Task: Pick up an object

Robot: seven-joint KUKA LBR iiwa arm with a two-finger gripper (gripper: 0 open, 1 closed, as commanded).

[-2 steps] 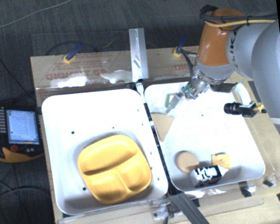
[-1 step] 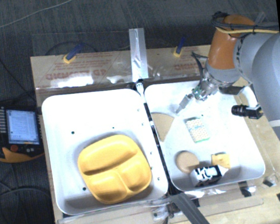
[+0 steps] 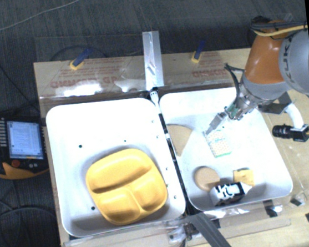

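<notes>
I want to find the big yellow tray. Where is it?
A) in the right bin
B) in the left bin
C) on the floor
B: the yellow tray lies inside the left bin, across the divider from the arm and the small things in the right bin.

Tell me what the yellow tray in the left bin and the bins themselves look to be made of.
Yellow tray: likely moulded plastic, satin finish; one even colour, rounded compartments, soft highlights. Left bin and right bin: probably thin formed plastic or coated metal, smooth white with rounded corners; the look leaves it open.
</notes>
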